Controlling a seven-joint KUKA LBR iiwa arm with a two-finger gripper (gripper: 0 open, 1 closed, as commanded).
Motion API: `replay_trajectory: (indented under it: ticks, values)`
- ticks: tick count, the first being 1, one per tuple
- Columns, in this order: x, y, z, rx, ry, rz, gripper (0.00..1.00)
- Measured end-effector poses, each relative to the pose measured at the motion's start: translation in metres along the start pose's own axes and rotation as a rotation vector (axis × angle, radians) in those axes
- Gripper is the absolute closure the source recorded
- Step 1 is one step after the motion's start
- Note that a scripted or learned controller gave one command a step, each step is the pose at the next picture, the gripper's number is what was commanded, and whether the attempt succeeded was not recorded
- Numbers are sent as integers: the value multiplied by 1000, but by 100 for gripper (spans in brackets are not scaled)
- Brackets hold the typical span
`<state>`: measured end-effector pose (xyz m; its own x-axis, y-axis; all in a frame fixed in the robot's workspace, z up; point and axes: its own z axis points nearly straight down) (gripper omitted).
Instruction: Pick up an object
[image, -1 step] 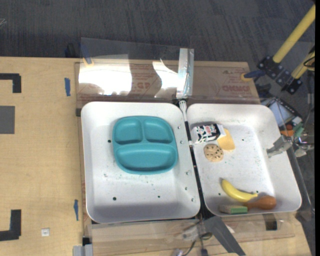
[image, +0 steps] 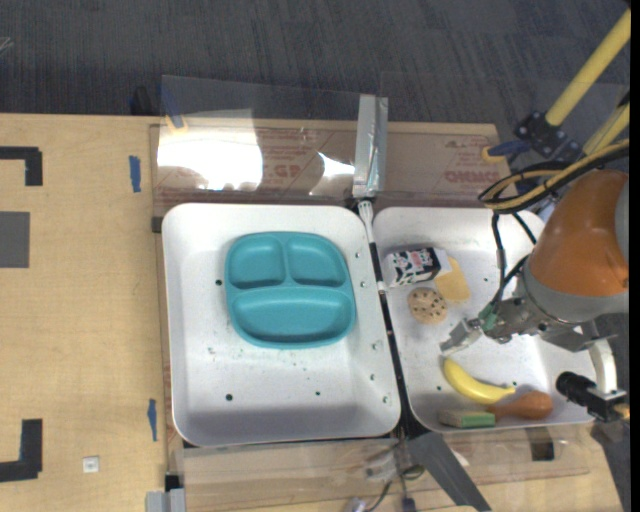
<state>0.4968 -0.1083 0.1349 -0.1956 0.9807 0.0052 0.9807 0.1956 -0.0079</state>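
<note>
Along the right bin's (image: 520, 425) near edge lie a green block (image: 467, 420), a brown drumstick-shaped toy (image: 525, 405) and a banana (image: 470, 382). The gripper (image: 462, 337) hangs just above the banana, holding nothing; how far it is parted I cannot tell. Farther back sit a cookie (image: 428, 304) and a small carton (image: 413, 264). This looks like the approach: next, descend squarely over the banana.

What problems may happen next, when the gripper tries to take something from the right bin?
1. The gripper hangs between the banana and the cookie, so it might descend onto bare bin floor.
2. The banana lies close to the drumstick and green piece by the right bin front wall; a grasp there could push them together.
</note>
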Motion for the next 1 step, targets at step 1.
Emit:
replay_trajectory:
  ticks: [1]
  values:
    - [3, 57, 43, -6, -4, -27, 0]
